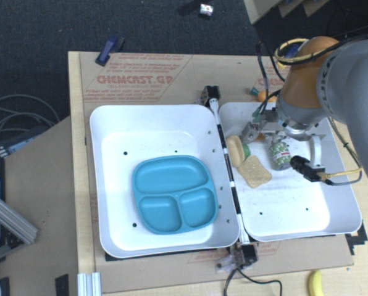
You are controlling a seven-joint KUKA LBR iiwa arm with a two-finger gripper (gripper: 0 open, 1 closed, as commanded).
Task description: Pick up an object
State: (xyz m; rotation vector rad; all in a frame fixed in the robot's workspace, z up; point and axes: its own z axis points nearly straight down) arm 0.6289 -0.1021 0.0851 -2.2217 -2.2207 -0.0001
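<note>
Objects for picking are gathered in the upper left of the right bin (332, 217). A small green-labelled bottle (281, 153) lies on its side just under the hand (281, 134); it is judged light, rigid and smooth, so it may roll or slip, and is best taken across its body rather than at its neck. Beside it, a tan sponge-like block (254, 171) is judged soft and light, likely to give under a pinch, and could be gripped across its short sides. A pale rounded piece (234, 148) touches the block near the bin's left wall. Whether the hand is spread or closed cannot be told, and nothing is seen held in it. A blue tray (173, 193) sits in the left bin (110, 134). Both bins rest on the counter (85, 91).
</note>
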